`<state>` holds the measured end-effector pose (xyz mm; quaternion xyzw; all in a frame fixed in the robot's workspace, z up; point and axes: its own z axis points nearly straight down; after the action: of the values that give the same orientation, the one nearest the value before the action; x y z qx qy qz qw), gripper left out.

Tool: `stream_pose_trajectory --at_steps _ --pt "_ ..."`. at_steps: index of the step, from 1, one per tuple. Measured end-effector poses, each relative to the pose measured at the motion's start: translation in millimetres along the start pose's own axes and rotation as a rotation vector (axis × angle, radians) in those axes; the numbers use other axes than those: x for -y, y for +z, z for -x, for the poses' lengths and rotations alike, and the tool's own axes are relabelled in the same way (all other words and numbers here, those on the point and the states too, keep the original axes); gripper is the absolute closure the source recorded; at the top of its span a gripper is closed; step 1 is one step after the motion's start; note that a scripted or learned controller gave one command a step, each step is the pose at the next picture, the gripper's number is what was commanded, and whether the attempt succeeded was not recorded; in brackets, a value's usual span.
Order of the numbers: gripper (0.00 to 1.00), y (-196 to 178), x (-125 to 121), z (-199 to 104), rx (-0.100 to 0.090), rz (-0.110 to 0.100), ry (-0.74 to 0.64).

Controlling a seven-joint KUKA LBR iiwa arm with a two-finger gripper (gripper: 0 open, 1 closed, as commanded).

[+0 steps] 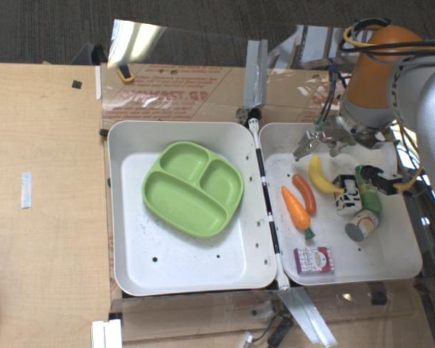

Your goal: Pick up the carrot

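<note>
Carrot (296, 207) lies untouched in the right bin (399, 267), beside a sausage (304, 193) and near a banana (319, 175). Pincer (320, 146) open, empty, hovering above the bin's far end. Nothing done; descent, grasp, lift all left.

carrot (296, 208) flanked by sausage (305, 192), left side open

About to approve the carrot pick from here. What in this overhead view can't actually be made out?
- Gripper: too small and dark to judge its finger state or its height above the right bin.
- Carrot: whether it touches the sausage beside it is unclear.
- Black-and-white item: blurred, identity unclear.
- Pink packet: print unreadable.
</note>
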<state>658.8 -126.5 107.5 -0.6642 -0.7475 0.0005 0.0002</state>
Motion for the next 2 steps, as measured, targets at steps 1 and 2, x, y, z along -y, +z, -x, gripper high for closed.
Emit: stream_pose_trajectory --at_steps 1,2 --pt "0.00 16.2 64.0 -34.2 0.000 0.001 -0.237" --pt "1.00 -2.2 59.2 -30.3 0.008 0.018 -0.231"
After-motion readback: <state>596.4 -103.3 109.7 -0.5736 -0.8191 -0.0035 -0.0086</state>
